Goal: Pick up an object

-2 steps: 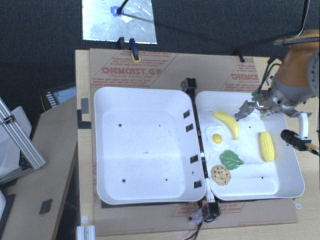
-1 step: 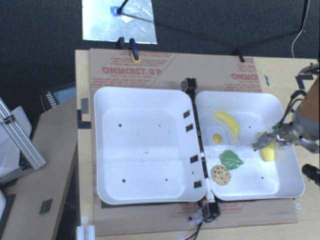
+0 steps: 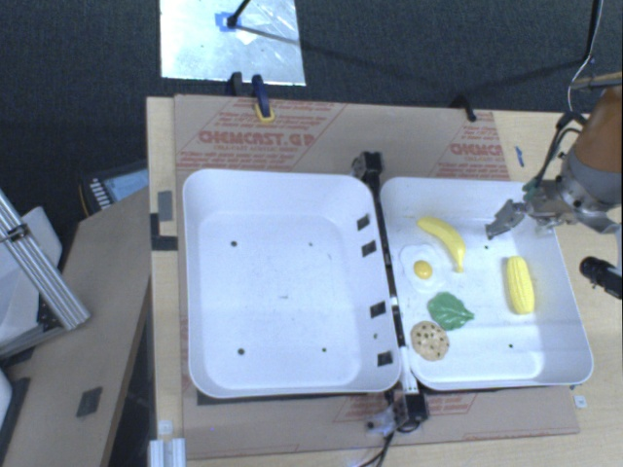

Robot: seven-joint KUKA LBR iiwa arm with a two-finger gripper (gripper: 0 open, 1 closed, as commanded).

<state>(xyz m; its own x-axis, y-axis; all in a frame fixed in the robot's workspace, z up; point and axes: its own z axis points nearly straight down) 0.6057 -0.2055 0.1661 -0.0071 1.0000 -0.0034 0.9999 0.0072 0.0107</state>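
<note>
Right shallow white plastic bin [image 3: 560, 358]: nearest its front rim lie a round speckled cookie [image 3: 429, 340] and a green leaf [image 3: 450, 310]; farther back, a fried egg [image 3: 421, 265], a yellow corn cob [image 3: 519, 284] and a curved yellow banana [image 3: 443, 238]. Beyond the banana, over the bin's far right corner, hangs the grey two-finger gripper [image 3: 508, 220], nothing between its fingers; their spread cannot be told.

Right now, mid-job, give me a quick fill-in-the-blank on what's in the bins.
1. All five toy foods lie in the ____ bin.
2. The cookie lies just below the green ____.
3. The fried egg lies beside the ____, on its left.
4. The gripper hovers over the bin's far edge, above the corn, and holds ____.

Missing words: right; leaf; banana; nothing.
</note>
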